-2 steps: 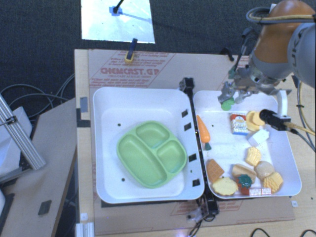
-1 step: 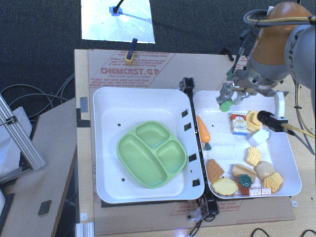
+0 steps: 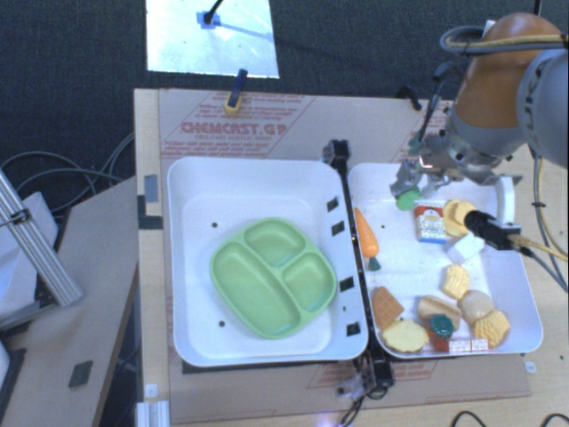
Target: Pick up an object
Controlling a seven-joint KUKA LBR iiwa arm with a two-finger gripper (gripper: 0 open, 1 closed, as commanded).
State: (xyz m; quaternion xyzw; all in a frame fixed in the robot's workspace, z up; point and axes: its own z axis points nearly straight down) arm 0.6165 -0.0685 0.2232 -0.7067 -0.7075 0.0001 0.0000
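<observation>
My gripper hangs over the far left part of the right bin, under the grey and orange arm. A small green piece shows right at its lower tip, touching or just under it; I cannot make out whether it is gripped. Close by lie an orange carrot against the bin's left wall, a red and white carton, a yellow piece and a white block.
Toward the near end of the right bin lie a waffle piece, a cracker, a bread roll, a yellow round and corn. The left bin holds a green divided plate.
</observation>
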